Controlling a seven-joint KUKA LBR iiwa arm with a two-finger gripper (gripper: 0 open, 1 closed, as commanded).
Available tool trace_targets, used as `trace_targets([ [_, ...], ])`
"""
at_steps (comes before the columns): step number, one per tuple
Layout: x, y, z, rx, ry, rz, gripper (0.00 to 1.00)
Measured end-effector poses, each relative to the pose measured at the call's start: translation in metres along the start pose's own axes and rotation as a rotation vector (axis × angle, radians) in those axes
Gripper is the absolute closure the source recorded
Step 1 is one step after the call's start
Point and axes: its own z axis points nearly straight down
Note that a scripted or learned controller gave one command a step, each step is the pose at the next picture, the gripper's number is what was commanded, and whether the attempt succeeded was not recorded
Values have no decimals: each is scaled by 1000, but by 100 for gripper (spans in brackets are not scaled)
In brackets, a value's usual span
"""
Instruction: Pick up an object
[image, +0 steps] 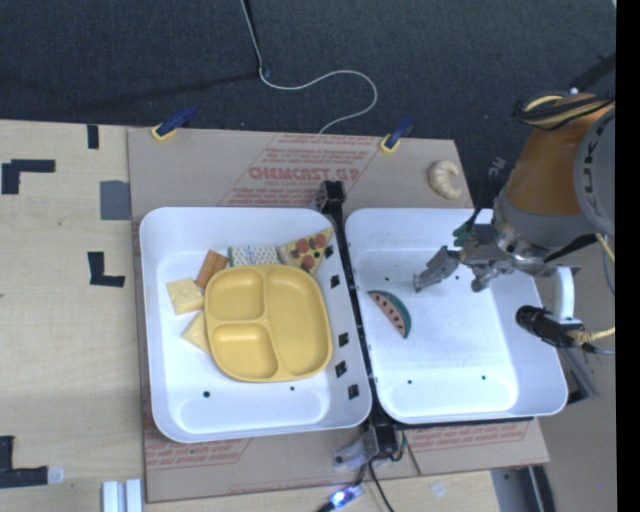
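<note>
In the right bin (520, 385), near its left wall, lies a watermelon slice toy (391, 312), flat on the white floor and untouched. The gripper (458, 276) hangs above the bin's upper part, well to the right of the slice, its two fingers spread apart with nothing between them. The left bin (165, 330) carries a yellow divided plate (268, 322) with small food pieces tucked around its upper and left edges.

Right bin (520, 395): mostly bare floor, only watermelon slice (391, 312) near its left wall. Left bin (165, 400): yellow divided plate (268, 322) covers the middle, food pieces (200, 285) crowd its upper-left side; front strip free.
</note>
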Motion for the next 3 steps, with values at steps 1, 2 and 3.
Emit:
trace_targets([
  [1,0,3,-8,-14,-2,-4,0],
  [2,6,-4,53,-8,-2,-3,0],
  [3,7,-4,107,-11,-2,-3,0],
])
